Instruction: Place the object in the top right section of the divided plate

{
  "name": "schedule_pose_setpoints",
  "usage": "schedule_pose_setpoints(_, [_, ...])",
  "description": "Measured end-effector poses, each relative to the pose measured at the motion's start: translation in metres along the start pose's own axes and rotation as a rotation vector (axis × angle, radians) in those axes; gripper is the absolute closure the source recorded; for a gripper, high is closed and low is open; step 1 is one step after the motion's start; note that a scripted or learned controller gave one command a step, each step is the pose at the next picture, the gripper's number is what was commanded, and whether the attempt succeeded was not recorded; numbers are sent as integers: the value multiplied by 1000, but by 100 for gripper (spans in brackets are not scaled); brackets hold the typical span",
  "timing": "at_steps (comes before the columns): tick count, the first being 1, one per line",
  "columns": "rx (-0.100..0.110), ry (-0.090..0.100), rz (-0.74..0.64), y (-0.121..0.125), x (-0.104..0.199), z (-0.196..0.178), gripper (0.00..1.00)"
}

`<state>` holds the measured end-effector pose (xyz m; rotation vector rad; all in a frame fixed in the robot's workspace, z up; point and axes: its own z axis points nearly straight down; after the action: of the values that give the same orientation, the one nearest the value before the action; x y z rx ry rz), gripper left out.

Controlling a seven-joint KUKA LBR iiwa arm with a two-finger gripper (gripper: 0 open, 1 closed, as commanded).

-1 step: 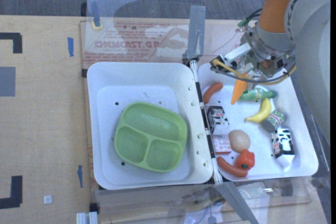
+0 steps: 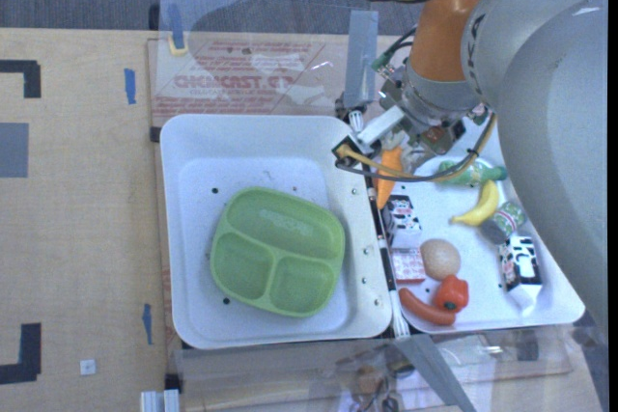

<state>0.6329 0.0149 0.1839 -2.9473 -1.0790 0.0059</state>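
Overhead, the arm (image 2: 521,43) comes in from the right, and its end effector (image 2: 391,150) hangs over the top left corner of the right bin (image 2: 560,304), right at the wall shared with the left bin (image 2: 183,207). Whether it is wide, narrow or holding anything cannot be told; the wrist and cables cover it. An orange piece (image 2: 389,174) shows just below it, close to the shared wall.

The green plate (image 2: 277,251) lies in the left bin, slightly tilted, toward the lower middle. Bare white floor runs all round it, widest along the top and at the left; its right rim is near the shared wall. Its three sections hold nothing.

The right bin is crowded. A banana (image 2: 480,204) lies near the middle, a green toy (image 2: 473,173) above it. A small carton (image 2: 400,215) sits against the left wall, a red-and-white packet (image 2: 407,264) below it. An egg (image 2: 441,258) rests beside that packet, a red pepper (image 2: 451,292) just under it, and a sausage (image 2: 422,307) along the bottom edge. Another carton (image 2: 521,265) lies by the right side, partly under the arm.

Both bins stand on the counter (image 2: 77,207).
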Motion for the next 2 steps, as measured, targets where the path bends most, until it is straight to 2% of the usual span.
schedule_pose_setpoints(1, [0,0,-58,-82,-10,-59,100])
schedule_pose_setpoints(2, [0,-1,1,-176,16,-60,100])
